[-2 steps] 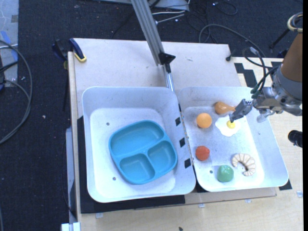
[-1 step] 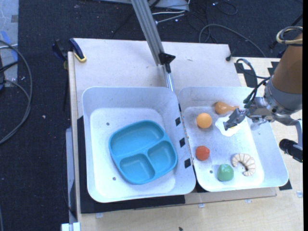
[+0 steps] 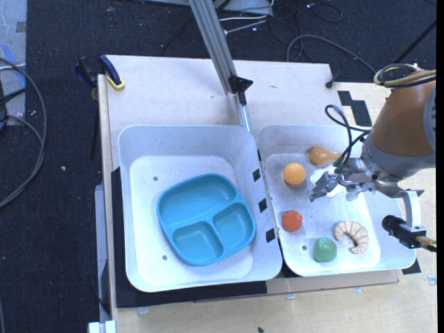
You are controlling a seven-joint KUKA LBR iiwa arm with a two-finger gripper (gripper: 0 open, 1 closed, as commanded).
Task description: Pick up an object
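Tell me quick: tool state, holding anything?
Tool: open or shut cannot be told; nothing seen in it. It is over the right bin, beside the orange ball.

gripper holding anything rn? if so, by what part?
Nothing visibly held. The gripper sits in the right bin between the orange ball and the shrimp.

Dark speckled carpet floor (image 3: 55, 19) fills the frame's top and left, strewn with thin black cables (image 3: 316, 44), around a pale wooden bench (image 3: 180, 92).
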